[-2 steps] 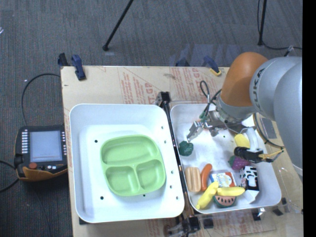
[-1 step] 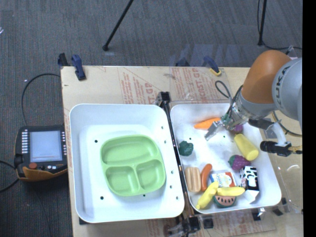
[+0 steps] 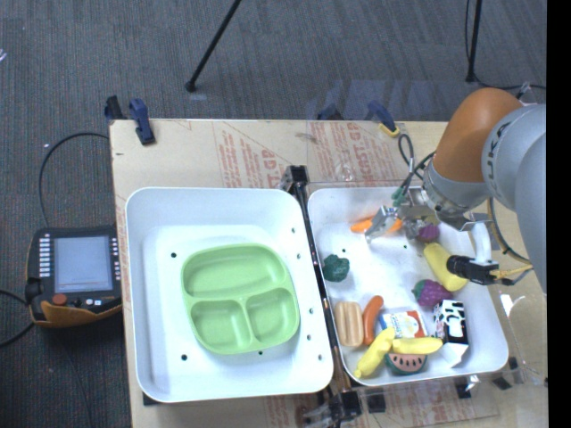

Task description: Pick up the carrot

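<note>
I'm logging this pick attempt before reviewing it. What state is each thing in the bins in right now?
carrot: lying in the right bin, at the gripper's tip
gripper: down in the right bin, beside the carrot
green tray: flat in the left bin
broccoli: lying loose, apart from the rest
banana: lying by the grapes
hot dog: lying among the front pile
watermelon slice: lying at the front wall

floor: dark grey ribbed carpet all round | bench: pale plywood board with red lettering, under and left of the pincer | black tripod legs way off behind-left
</note>
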Robot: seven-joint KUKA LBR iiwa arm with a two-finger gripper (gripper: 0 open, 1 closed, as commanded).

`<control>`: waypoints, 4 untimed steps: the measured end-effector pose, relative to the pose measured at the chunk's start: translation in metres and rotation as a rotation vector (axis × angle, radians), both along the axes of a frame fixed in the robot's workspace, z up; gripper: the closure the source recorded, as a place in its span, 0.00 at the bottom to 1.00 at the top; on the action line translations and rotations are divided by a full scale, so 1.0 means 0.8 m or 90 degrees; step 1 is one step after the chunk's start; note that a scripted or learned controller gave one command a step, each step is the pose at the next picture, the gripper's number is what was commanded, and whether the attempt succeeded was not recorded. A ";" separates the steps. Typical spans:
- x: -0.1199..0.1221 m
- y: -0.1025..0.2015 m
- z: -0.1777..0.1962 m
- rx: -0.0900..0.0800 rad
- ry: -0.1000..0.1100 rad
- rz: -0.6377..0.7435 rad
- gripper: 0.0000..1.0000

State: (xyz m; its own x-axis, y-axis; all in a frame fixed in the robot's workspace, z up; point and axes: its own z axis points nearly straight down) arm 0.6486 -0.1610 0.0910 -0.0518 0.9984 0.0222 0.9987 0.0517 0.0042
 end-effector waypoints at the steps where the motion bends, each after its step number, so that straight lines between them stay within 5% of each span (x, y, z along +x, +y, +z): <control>1: -0.003 0.014 -0.003 -0.005 0.006 -0.200 0.00; 2: -0.006 0.004 -0.005 -0.012 0.010 -0.400 0.00; 3: -0.006 0.004 0.008 -0.012 0.011 -0.397 1.00; 4: -0.006 0.005 0.008 -0.012 0.012 -0.396 0.00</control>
State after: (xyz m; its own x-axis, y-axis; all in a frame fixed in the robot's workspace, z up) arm 0.6441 -0.1570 0.0971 0.5400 0.8417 -0.0008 0.8417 -0.5400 -0.0081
